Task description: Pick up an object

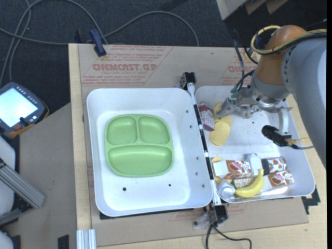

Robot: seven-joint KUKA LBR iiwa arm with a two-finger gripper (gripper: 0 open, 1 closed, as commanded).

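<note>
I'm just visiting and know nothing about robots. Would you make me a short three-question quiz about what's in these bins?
1. True or false: the green divided plate lies in the left bin.
2. Which bin holds the banana? A) left B) right
3. Fill in: the gripper hangs over the ___ bin, close to a pale yellow object.

Key: 1 true; 2 B, the right bin; 3 right.

The arm (301, 61) hides the right bin's (306, 183) far corner and leaves frame right.
</note>
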